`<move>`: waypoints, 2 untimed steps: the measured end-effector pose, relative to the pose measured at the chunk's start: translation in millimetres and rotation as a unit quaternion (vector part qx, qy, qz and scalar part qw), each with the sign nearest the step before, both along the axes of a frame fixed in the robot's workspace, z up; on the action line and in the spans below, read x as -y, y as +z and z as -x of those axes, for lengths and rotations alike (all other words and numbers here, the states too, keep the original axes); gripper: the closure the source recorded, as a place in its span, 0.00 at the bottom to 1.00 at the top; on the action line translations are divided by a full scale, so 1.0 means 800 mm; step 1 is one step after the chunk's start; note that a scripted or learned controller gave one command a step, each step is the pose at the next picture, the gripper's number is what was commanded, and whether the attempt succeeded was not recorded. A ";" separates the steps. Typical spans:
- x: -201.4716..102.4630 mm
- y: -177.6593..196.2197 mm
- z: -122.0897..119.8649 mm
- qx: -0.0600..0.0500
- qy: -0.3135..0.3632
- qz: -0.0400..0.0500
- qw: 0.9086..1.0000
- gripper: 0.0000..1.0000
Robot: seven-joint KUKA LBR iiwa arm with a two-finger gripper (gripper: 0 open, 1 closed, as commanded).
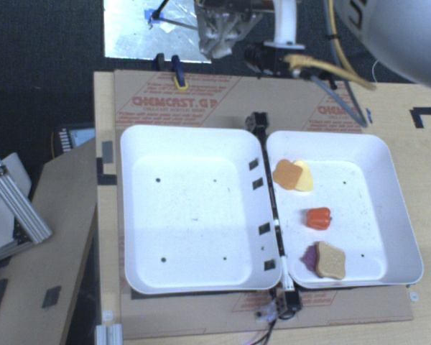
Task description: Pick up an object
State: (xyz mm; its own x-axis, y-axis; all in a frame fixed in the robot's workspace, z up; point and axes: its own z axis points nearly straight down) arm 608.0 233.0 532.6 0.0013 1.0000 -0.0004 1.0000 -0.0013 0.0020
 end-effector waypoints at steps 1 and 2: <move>-0.002 0.005 0.080 0.000 0.004 -0.001 1.000 1.00; 0.053 0.005 0.145 0.000 0.001 -0.001 1.000 1.00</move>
State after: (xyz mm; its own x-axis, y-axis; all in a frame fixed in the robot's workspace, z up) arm 492.2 190.7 536.3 0.0003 1.0000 0.0014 1.0000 -0.0003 0.0023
